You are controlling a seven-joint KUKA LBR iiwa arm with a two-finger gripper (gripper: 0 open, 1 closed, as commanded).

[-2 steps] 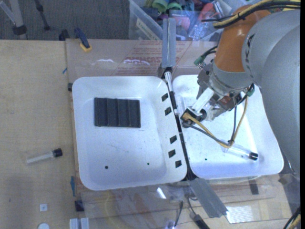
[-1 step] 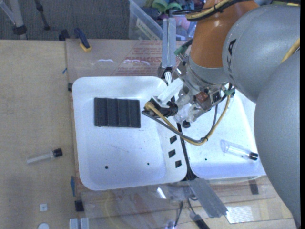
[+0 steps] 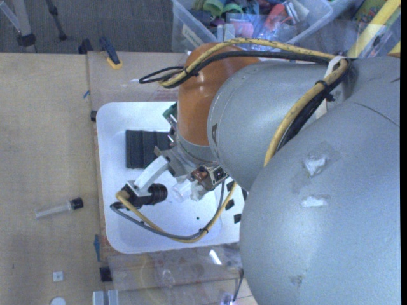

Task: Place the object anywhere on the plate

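Camera view: the grey arm fills the right half of the frame, its orange band sitting near the upper centre, with a yellow and black cable looped over it. The arm reaches down into a white bin at the centre left of the frame. The pincer hangs over the middle of that bin, just below the band; whether it is spread or pressed together I cannot tell, since the wrist hides most of it. A white part with a black tip juts out to the left of it, and a yellow cable loop droops beneath it toward the bin's lower edge.

A dark rectangular block lies flat on the bin floor, in the upper left part of the bin, just up and left of the pincer and apart from it. I cannot make out a plate.

On the wooden desk at the left lies a small clear tube with a black cap. A clear tub of colourful items stands at the top of the frame.
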